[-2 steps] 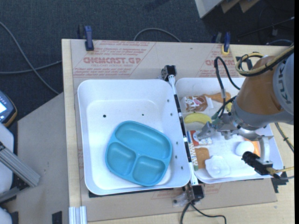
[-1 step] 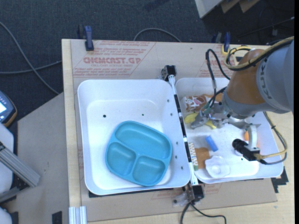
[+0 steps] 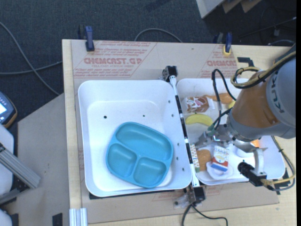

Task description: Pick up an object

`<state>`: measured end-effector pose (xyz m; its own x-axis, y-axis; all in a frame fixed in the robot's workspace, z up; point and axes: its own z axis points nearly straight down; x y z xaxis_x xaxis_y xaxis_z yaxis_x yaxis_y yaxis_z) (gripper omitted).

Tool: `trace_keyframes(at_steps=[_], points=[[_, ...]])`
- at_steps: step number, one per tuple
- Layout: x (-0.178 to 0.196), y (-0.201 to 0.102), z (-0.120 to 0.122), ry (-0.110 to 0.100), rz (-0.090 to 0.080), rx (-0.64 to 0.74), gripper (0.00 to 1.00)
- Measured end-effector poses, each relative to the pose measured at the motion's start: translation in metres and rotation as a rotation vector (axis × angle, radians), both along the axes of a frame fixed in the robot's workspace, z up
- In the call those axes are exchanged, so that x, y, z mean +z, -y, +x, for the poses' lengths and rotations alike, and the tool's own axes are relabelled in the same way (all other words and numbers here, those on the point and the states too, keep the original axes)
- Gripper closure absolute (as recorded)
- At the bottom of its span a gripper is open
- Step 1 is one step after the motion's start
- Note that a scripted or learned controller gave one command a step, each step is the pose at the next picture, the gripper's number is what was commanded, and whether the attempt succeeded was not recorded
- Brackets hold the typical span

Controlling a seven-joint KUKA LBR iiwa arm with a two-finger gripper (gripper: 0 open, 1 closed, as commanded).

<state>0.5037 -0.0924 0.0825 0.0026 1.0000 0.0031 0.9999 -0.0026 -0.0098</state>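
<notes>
The right bin [image 3: 277, 166] holds several small items. A brown-and-white packet [image 3: 197, 103] lies at the back beside an orange piece [image 3: 225, 98], with a yellow banana [image 3: 198, 120] just in front of them. Near the front lie a brown biscuit-like item [image 3: 203, 157] and a white cup with red and blue print [image 3: 219, 166]. My gripper [image 3: 211, 137] hangs low over the middle of this bin, between the banana and the biscuit. The bulky grey and orange wrist [image 3: 254, 109] hides most of the gripper.
The left bin [image 3: 94, 98] holds a blue divided plate [image 3: 139, 153] toward its front. A black divider strip [image 3: 181, 121] runs between the bins. Black cables [image 3: 221, 79] loop over the right bin's back edge. Blue clamps [image 3: 88, 36] grip the bench's far edge.
</notes>
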Motion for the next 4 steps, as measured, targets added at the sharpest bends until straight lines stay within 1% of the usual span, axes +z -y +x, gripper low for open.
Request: trace_keyframes(at_steps=[1,2,3,4], points=[[0.0,0.004,-0.023,0.004,-0.001,0.001,0.0],[0.0,0.0,-0.025,0.006,-0.002,0.001,0.0],[0.0,0.01,-0.019,0.008,-0.003,0.002,0.0],[0.037,0.001,0.048,0.016,-0.005,0.007,0.0]])
